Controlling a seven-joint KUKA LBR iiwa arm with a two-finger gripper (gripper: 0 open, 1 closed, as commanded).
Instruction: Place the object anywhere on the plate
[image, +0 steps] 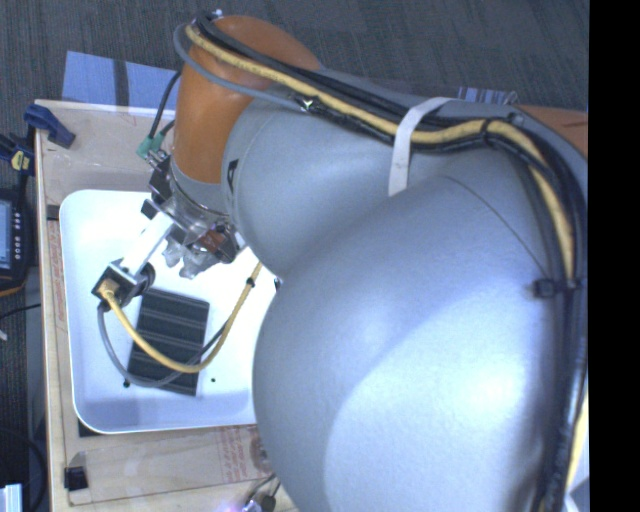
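Note:
A dark grey ribbed rectangular object (168, 338) lies flat in the left white bin (85, 235), toward its front half. My gripper (187, 252) hangs just above and behind the object's far edge, below the orange band (215, 110) of the wrist. A yellow cable (150, 350) loops from the wrist across the dark object. The grey arm hides the bin's right part and everything to the right of it.
A small black and yellow fitting (113, 284) on the cable hangs left of the gripper, over the bin floor. The wooden bench edge (45, 180) borders the bin on the left, with a blue clamp (45, 125) at the back left corner.

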